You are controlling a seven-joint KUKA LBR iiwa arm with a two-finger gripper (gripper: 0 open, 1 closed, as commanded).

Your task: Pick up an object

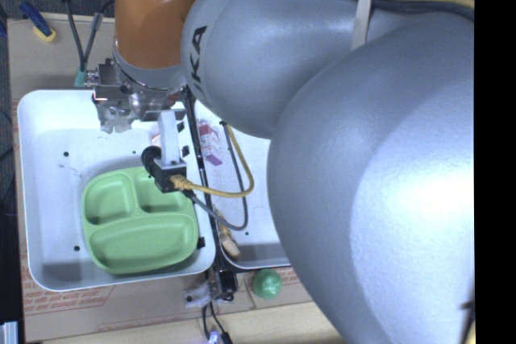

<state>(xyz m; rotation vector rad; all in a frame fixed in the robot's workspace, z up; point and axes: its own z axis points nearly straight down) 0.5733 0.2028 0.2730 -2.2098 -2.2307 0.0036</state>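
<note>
Inspector: Nearest the lens, the grey arm [371, 165] bulks over the field from twelve through five o'clock, hiding most of the right bin [258, 258]. It reaches in from three o'clock, so that cover follows from the mounting.

Clerk: And the other bin?

Inspector: Left bin [40, 197], white and shallow, lies open to view from seven to ten o'clock. Its largest occupant is a green divided tray [133, 230], flat in the near corner at about seven o'clock and close against the near wall. I judge it the likeliest candidate for picking.

Clerk: End effector?

Inspector: Gripper [121, 113] sits under the orange band [157, 8] at about ten o'clock, over the far part of the left bin. Whether it is spread or closed cannot be told; the wrist masks it. Nothing is seen held.

Clerk: Smaller items?

Inspector: A yellow cable [234, 191] loops from a black fitting [165, 173] across the divide; slack for wrist travel, I judge. A small pink-and-white packet [210, 139] lies at the right bin's far edge. A green ball [266, 283] rests on the cardboard at six o'clock, outside both bins.
</note>
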